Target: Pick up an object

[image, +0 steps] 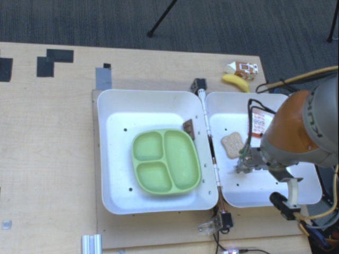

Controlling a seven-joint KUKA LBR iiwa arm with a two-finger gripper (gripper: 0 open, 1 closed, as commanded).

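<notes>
In the right bin (233, 194) a tan, toast-like piece (232, 144) lies flat near the left wall. Just below and to the right of it, low over the bin floor, is my gripper (244, 164), hanging from the grey arm with the orange band. A red-and-white packet (258, 123) lies at the back of that bin, partly covered by the arm. The left bin (114, 142) holds a green divided plate (165, 162), and a small brown object (188, 126) sits by the plate's upper right corner.
Behind the right bin, a yellow banana (235, 81) and a small carton (243, 67) rest on the wooden bench. A hinge bar (207, 136) runs between the two bins. Cables trail at the right and lower right.
</notes>
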